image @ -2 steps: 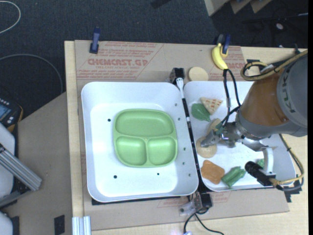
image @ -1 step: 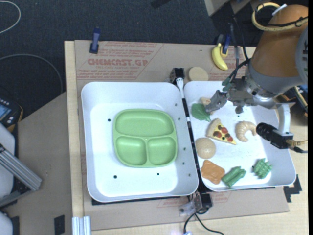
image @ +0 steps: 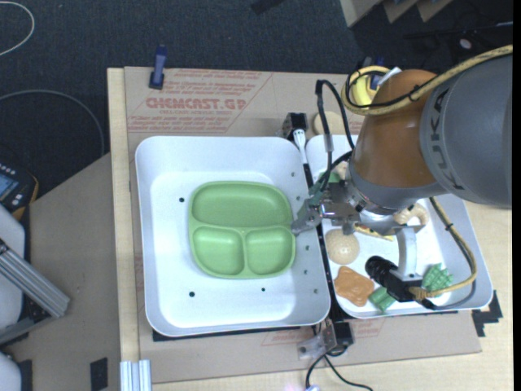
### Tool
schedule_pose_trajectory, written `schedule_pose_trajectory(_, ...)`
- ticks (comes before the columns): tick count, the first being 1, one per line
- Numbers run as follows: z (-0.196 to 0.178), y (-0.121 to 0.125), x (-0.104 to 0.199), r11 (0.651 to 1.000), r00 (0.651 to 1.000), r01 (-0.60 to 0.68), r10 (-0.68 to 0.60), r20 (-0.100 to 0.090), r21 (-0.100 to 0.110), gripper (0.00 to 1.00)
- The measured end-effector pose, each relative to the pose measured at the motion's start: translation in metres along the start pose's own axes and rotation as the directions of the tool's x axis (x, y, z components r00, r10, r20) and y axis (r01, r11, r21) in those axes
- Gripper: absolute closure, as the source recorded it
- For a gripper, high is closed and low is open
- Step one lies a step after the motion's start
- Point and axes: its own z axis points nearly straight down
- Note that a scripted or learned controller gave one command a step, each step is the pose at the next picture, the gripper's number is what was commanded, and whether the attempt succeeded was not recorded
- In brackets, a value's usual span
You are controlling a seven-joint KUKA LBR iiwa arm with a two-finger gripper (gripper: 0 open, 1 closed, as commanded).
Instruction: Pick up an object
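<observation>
My gripper [image: 316,213] hangs low over the left edge of the right bin [image: 476,275], close to the wall shared with the left bin; the wrist and orange band hide most of it. Just below it lies a round beige object [image: 343,250]. Nearer the front sit an orange piece [image: 353,284], a small green piece [image: 381,299] and a spiky green toy [image: 436,278]. A cream-coloured object [image: 413,216] peeks out from under the arm. I see nothing between the gripper's tips.
A green divided plate [image: 241,228] lies in the middle of the left bin [image: 163,218]. A black-and-white item [image: 296,129] rests at the far edge between the bins. A blue clip [image: 157,68] sits on the cardboard behind.
</observation>
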Motion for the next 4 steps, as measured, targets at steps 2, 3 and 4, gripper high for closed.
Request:
schedule_pose_trajectory(2,-0.147,-0.025,0.028,1.0,1.0,-0.002,0.002,0.0,-0.025,1.0)
schedule_pose_trajectory(3,-0.227,-0.027,0.098,1.0,1.0,0.002,-0.002,-0.001,-0.021,1.0)
schedule_pose_trajectory(4,-0.218,-0.028,0.018,1.0,1.0,-0.017,0.017,0.006,-0.008,1.0)
